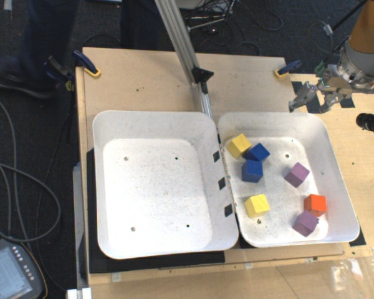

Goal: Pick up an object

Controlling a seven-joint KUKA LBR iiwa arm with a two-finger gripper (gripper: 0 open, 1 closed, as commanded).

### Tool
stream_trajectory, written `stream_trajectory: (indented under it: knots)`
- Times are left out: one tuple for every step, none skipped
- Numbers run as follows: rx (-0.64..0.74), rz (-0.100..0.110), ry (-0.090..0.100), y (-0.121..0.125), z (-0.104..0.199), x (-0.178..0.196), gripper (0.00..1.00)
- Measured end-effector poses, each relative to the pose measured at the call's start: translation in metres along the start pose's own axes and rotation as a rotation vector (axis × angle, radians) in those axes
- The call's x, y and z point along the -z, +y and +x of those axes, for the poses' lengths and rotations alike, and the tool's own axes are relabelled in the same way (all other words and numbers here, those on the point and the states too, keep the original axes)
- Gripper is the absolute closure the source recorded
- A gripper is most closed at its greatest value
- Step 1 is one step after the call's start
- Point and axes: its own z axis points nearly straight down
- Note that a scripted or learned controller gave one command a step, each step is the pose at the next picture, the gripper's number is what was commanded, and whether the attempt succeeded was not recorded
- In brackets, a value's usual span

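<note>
Gripper point(313, 99) hangs beyond the far right corner of the right bin point(336, 167), over bare bench point(143, 80), under the orange-banded wrist. Fingers stand apart, nothing between them; how wide is hard to read from above.

All candidates lie in the right bin. Nearest the gripper: a purple cube point(297, 174), right of centre and standing alone. Against the bin's left wall, far end: a yellow cube point(239, 146) touching a blue cube point(259, 152), with a second blue cube point(252, 170) just beside them. A second yellow cube point(257, 205) sits alone toward the near left. In the near right corner: an orange cube point(315, 204) beside another purple cube point(305, 222), both close to the wall. Left bin point(112, 129) carries nothing to pick.

Judgement: step in hand is approach, no target yet committed. Best choice is the lone purple cube or lone yellow one, with free space on all sides. Centre above it, align fingers with two flat faces, descend straight. Avoid the cluster and the corner pair; neighbours or the wall would likely foul a finger.
</note>
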Motion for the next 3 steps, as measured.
stream_trajectory:
  knots:
    - [0.000,0.000,0.000,0.000,0.000,0.000,0.00]
    - [-0.001,0.004,0.001,-0.005,0.004,-0.044,0.00]
    - [-0.002,0.004,0.001,-0.006,0.003,-0.087,0.00]
